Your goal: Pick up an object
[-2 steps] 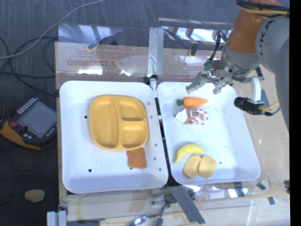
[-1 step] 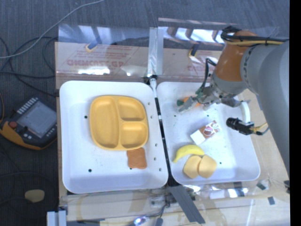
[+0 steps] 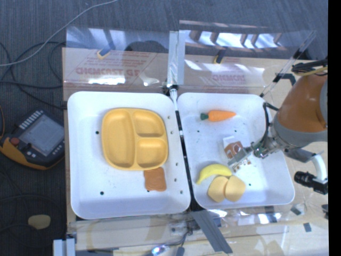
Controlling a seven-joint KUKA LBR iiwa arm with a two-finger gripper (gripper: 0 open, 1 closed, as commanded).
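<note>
The right bin holds an orange carrot near its back, a yellow banana and two pale yellow rounded pieces near its front. A small brown and white item lies in the middle of that bin. My gripper is low over the bin floor, right beside this small item on its right side. The arm's orange band rises over the bin's right edge.
The left bin carries a yellow divided plate and a brown toast-like slice just in front of it. A pendant controller lies on the floor at far left. Clear plastic walls stand behind both bins.
</note>
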